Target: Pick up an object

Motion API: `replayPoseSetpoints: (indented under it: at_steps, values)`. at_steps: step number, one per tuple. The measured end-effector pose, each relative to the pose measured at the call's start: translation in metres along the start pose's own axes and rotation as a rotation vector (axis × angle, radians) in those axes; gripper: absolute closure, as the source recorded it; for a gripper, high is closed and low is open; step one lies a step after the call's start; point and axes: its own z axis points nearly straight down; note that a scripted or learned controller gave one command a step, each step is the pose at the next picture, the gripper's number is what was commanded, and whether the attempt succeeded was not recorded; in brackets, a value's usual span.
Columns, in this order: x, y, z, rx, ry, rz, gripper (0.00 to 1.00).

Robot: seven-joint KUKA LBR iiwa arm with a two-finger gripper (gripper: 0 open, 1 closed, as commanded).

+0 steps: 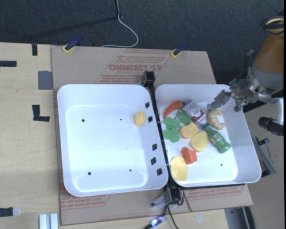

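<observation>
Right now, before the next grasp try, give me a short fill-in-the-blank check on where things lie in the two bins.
1. The lone yellow piece lies in the ____ bin.
2. The green bottle lies in the ____ bin.
3. The gripper hovers over the ____ bin's far edge.

Missing words: left; right; right

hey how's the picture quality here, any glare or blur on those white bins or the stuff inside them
Camera view: even, soft light; the left bin and right bin look bright white with little surface detail but no hard glare. Shadows are faint, along the bin walls. The whole frame is slightly soft, so the toy food shows colour more than detail. The gripper is a little blurred.
</observation>
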Motion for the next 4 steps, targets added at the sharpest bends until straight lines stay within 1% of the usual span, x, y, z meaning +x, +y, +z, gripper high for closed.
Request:
replayPoseSetpoints:
  at_steps: [1,2,3,4]
  values:
    - [0.039,-0.047,0.126,0.004,0.001,0.0,0.0]
    - [0.075,0.003,0.121,-0.003,0.001,-0.005,0.0]
    - [0.072,0.002,0.11,-0.002,-0.001,-0.002,1.0]
    - [0.092,0.028,0.12,0.003,0.0,-0.002,1.0]
